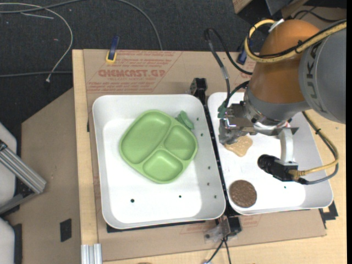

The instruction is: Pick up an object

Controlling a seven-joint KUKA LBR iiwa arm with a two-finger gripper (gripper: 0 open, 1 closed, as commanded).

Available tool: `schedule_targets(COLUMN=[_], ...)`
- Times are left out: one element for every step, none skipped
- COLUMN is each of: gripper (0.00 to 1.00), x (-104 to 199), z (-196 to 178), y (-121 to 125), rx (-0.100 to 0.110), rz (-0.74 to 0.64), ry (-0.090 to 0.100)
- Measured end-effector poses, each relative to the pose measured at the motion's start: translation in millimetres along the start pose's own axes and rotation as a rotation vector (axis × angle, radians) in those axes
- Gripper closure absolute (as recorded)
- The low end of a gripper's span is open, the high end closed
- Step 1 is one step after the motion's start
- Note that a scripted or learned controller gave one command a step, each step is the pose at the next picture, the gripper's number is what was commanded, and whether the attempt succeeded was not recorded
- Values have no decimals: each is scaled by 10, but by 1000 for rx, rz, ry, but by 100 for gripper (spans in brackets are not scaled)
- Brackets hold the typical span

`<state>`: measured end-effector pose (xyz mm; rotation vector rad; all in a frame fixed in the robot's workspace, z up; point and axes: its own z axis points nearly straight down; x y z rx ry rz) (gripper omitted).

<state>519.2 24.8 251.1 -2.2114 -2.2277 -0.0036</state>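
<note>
Right now claw (234, 138) sits low in right bin (313, 199), grip state unclear.
Tan piece (240, 146) just beneath it, brown disc (242, 193) further below, green plate (159, 146) well left.

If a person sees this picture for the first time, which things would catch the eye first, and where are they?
Most striking is the large grey and orange arm, reaching in from the right over the right bin. Next comes the green divided plate, lying in the middle of the left bin. In the right bin, the gripper hangs just above a tan flat piece, and a brown round disc lies near the front edge.
</note>
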Motion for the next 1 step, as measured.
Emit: schedule_targets(gripper=[100], x=[601], z=[160], y=[-98], rx=[5], rz=[0], ry=[0])
